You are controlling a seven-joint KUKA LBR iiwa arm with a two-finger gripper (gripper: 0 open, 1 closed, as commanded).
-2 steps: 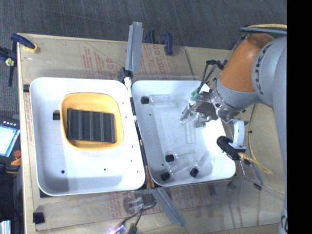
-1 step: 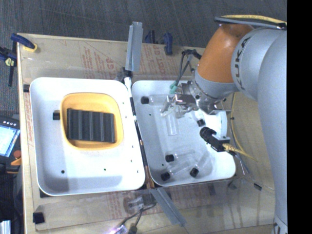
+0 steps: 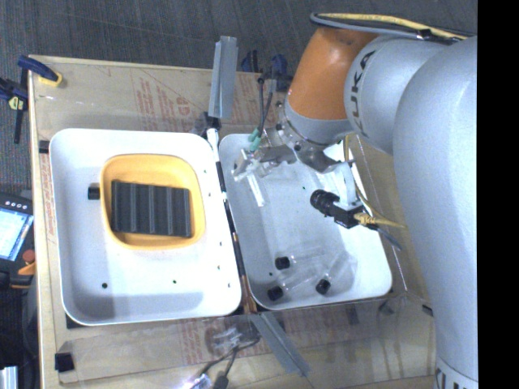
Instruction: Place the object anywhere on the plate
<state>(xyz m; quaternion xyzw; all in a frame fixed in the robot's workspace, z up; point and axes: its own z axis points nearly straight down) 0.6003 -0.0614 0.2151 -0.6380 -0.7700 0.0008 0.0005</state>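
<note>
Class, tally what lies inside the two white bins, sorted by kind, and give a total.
Yellow plate with its dark ridged centre, left bin: 1
Small black pieces, near end of right bin: 3, at and
Total: 4

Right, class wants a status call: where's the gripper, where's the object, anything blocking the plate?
Gripper low at right bin's far-left corner. Transparent object with black caps lying at bin's near end, not held. Yellow plate in left bin, dark ridged block on it.

I see a yellow plate holding a dark ribbed block, 2 white bins, and the grey arm's orange band.
</note>
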